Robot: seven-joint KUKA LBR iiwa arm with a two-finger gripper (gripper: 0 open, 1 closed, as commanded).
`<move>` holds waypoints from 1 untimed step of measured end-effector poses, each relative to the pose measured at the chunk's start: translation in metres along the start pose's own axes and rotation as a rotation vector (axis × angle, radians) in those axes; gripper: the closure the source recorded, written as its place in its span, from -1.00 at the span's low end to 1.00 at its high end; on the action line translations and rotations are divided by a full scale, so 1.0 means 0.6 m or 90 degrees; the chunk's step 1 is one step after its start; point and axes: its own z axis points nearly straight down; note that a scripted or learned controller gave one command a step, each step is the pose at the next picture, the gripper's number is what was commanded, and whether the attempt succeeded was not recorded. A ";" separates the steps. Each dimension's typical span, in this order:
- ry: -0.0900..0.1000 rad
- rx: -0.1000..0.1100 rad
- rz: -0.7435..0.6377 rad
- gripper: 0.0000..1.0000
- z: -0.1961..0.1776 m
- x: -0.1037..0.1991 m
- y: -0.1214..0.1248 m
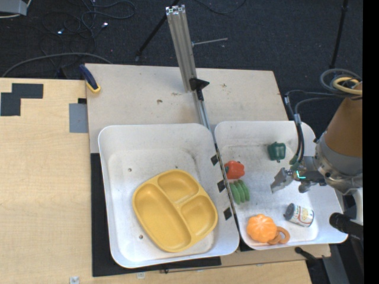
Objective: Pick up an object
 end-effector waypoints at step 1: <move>0.000 0.000 0.000 -1.00 0.000 0.000 0.000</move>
